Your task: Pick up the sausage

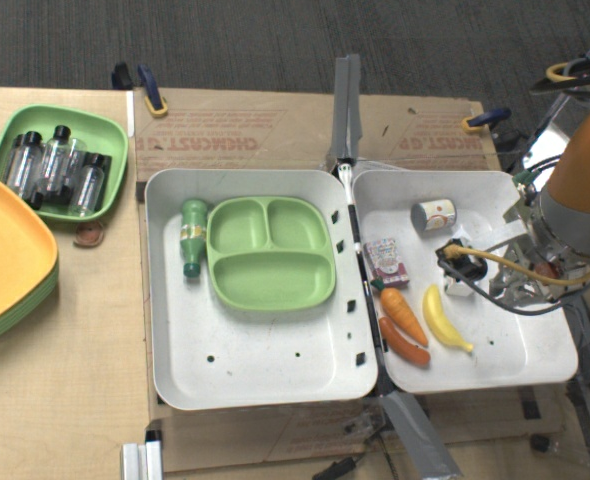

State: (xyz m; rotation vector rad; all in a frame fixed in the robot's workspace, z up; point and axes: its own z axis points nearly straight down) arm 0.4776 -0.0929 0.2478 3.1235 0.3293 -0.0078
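Sausage (404, 342) (beside carrot (403, 312)); untouched

sausage (406, 344): reddish-brown
carrot (403, 311): orange
banana (443, 320): yellow
divided plate (271, 252): pale green
bottle (192, 236): green
my two bins (175, 368): white
my arm (581, 183): grey with an orange band
stacked plates (10, 258): orange-yellow

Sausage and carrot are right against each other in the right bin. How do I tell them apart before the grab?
The sausage is darker red, smooth and even in width; the carrot is brighter orange and tapers, with a green stub at its upper end. The sausage lies nearer the bin's front edge, the carrot just behind it, closer to the banana. Both lie flat along the same diagonal, side by side.
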